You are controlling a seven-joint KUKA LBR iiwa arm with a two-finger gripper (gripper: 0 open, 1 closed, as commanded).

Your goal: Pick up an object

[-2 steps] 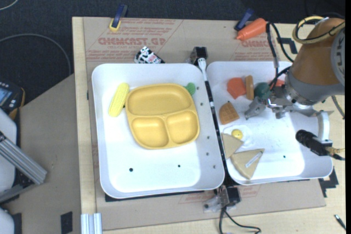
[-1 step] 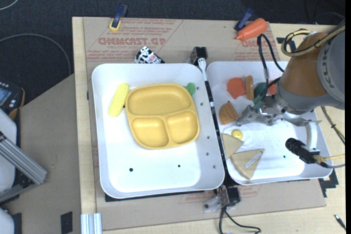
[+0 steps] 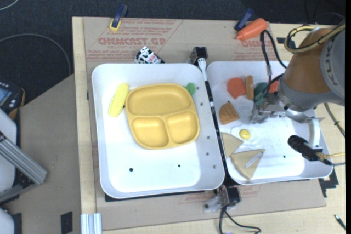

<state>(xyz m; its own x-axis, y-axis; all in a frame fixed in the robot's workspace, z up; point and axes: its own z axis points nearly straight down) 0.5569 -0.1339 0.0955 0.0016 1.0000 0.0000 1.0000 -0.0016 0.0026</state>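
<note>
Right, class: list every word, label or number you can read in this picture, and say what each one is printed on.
"CHEMCAST GP": red print on the brown board behind the left bin, partly blurred.
Smaller red lines above and below it: too blurred to read.
Red print on the board behind the right bin: too faint to read.

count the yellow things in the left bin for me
2. The yellow divided tray sits in the middle of the left bin, and a yellow corn cob lies just off the tray's left edge. A green piece peeks behind the tray; more may be hidden there.
</note>
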